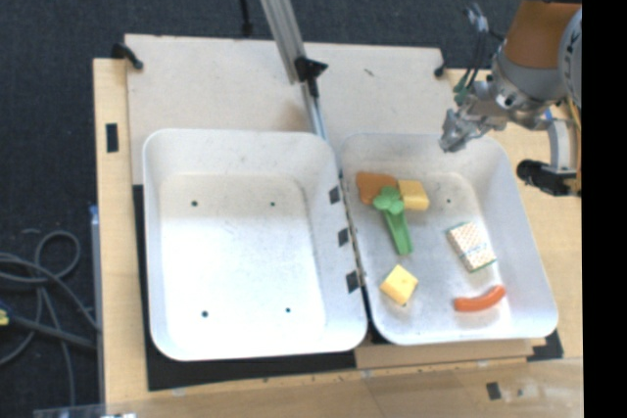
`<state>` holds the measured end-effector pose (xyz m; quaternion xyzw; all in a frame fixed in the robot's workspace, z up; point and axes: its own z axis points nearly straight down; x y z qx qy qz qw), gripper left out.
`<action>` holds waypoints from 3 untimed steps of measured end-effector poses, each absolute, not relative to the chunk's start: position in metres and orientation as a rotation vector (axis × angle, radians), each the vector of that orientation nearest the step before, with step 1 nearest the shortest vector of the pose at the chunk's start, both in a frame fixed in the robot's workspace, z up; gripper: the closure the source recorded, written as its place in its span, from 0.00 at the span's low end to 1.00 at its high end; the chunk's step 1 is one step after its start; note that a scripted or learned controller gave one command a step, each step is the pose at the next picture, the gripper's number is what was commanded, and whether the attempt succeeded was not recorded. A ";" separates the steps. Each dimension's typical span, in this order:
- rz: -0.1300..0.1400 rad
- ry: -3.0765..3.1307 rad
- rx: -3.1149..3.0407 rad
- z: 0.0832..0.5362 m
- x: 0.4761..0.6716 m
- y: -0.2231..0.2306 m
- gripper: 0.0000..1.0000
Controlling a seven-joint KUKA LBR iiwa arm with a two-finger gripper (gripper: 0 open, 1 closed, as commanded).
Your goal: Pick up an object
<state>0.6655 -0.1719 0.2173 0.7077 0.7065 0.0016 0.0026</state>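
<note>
The right bin (524, 240) holds several small objects: an orange block (372, 185), a yellow block (413, 196), a green toy (395, 218), a yellow cube (399, 284), a patterned white box (471, 246) and an orange-red sausage shape (479, 300). My gripper (453, 138) hangs over the bin's far edge, up and to the right of the yellow block, apart from all the objects. Nothing shows between its tips.
The left bin (157, 240) stands beside the right one. A slanted metal pole (279, 10) rises behind the bins to a clamp (310, 70). Cables (34, 294) lie on the floor at the left.
</note>
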 end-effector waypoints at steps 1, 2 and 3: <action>0.004 2.228 2.214 0.233 0.643 -0.126 1.00; 0.003 2.230 2.214 0.245 0.621 -0.075 1.00; 0.003 2.230 2.214 0.255 0.595 -0.027 1.00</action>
